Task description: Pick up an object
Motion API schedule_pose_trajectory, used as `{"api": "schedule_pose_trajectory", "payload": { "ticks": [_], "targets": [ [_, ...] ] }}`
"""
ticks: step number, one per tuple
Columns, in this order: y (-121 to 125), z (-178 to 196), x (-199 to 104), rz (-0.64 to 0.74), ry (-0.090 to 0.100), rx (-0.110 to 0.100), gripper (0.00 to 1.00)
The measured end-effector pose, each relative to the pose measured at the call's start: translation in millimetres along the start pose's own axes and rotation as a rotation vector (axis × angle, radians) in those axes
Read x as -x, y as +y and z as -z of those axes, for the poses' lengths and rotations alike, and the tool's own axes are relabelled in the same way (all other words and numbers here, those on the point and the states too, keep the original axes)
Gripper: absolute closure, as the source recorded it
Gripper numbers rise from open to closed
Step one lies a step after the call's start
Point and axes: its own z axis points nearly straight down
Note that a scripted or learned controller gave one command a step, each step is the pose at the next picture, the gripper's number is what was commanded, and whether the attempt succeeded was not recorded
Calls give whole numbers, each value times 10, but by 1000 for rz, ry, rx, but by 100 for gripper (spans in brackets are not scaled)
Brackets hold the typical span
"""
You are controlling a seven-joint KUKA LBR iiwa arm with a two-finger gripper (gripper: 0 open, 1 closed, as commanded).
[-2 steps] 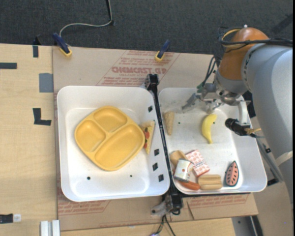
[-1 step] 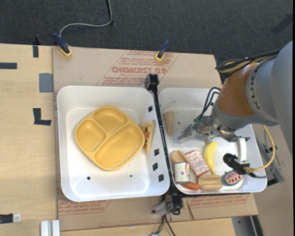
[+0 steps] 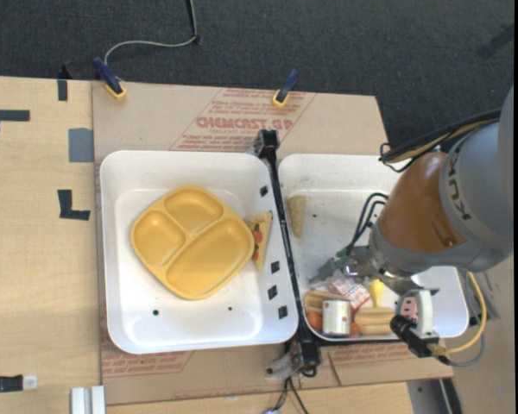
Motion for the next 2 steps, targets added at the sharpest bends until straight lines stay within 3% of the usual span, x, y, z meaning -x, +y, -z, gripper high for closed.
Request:
{"api": "schedule_pose_trajectory", "payload": {
  "ticks": [1,2],
  "targets": [
    [4,94,8,-1,-1,2,100],
    [-49,980,-578,2,2,-5,100]
  ]
}}
